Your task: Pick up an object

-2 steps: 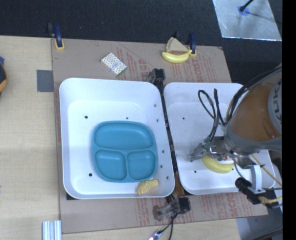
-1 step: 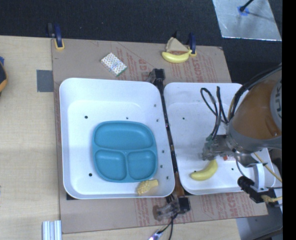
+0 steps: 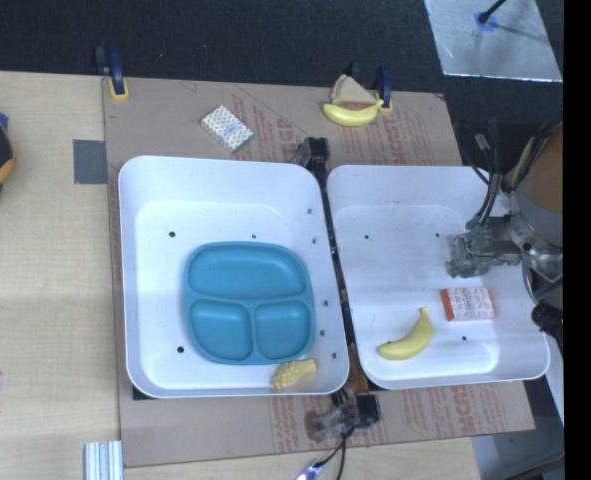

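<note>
Presently: gripper at three o'clock of right bin, fingers' spread impossible to tell, nothing seen held. Banana at five o'clock; red-and-white packet just beside. Left bin: blue divided plate.

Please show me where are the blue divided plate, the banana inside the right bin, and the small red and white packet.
blue divided plate (image 3: 247,301): camera view, on its middle ridge.
banana (image 3: 408,338): camera view, middle of its curved body.
red and white packet (image 3: 468,304): camera view, centre of its top face.
</note>
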`<state>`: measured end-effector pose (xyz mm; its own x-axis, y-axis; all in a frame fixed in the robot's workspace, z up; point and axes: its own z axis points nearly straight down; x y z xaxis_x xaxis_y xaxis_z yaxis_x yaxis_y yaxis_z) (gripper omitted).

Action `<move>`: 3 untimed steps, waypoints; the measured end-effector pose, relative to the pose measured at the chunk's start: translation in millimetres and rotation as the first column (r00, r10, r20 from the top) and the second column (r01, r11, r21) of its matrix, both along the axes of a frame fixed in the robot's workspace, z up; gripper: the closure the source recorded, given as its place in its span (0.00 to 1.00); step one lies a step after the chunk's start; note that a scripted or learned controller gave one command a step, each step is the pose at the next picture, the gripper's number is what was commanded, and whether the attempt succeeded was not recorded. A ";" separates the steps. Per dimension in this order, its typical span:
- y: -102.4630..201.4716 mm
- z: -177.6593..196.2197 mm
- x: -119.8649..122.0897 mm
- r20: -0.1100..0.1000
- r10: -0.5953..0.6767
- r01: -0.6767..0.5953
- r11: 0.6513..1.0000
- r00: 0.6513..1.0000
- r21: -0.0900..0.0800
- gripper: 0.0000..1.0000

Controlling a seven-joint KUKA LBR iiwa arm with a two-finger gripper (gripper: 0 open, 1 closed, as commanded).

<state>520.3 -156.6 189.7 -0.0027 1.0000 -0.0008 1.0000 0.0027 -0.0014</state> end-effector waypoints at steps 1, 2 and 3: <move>0.2 -0.4 -0.2 -0.001 0.000 0.000 1.000 1.000 0.001 0.00; -1.0 -73.8 -24.1 -0.003 0.002 -0.002 1.000 1.000 0.001 0.00; -1.9 -63.4 -23.8 -0.003 0.006 -0.006 1.000 1.000 0.000 1.00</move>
<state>496.5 -158.5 126.3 -0.0085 1.0000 -0.0010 1.0000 0.0085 -0.0049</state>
